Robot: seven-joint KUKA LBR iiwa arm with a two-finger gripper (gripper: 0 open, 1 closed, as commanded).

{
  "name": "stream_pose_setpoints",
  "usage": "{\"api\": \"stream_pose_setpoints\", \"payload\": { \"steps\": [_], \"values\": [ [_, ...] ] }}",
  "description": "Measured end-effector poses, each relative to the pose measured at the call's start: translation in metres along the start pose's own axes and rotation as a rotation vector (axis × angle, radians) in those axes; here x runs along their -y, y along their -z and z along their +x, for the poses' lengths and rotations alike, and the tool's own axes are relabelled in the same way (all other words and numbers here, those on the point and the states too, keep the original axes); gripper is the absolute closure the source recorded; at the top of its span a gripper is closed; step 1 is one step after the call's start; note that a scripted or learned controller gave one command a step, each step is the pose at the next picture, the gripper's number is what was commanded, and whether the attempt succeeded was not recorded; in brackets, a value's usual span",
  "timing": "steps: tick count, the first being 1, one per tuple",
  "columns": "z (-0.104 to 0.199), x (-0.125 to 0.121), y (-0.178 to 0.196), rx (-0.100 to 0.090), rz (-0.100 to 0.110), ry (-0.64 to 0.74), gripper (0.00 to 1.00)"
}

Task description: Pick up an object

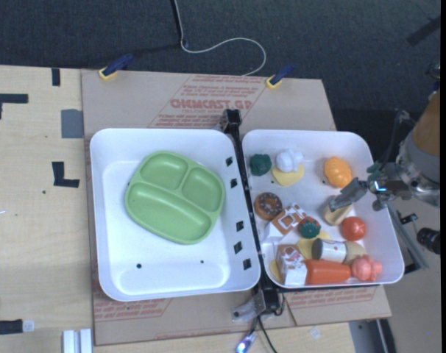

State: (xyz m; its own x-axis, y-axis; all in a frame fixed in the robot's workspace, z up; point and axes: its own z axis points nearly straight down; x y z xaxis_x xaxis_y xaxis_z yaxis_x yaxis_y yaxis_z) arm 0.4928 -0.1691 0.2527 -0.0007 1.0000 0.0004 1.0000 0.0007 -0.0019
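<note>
Reaching in, nothing picked yet.
My claw (353,192) hangs low in the right bin (381,219); whether it's spread I cannot tell. Nearest toys: orange fruit (338,171) just above, red ball (352,229) just below. Next: settle on one.

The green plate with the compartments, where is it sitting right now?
In the camera view the green plate lies in the left white bin, toward its upper middle, across the divider from the chocolate donut in the right bin.
</note>
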Motion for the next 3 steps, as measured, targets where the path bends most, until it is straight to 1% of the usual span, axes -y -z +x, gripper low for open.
{"api": "stream_pose_setpoints", "payload": {
  "steps": [1,2,3],
  "values": [
    [0.072,0.008,0.174,0.001,-0.018,0.010,0.00],
    [0.069,0.009,0.175,0.001,-0.001,0.002,1.00],
    [0.067,-0.026,0.289,0.004,-0.015,0.003,1.00]
  ]
}}
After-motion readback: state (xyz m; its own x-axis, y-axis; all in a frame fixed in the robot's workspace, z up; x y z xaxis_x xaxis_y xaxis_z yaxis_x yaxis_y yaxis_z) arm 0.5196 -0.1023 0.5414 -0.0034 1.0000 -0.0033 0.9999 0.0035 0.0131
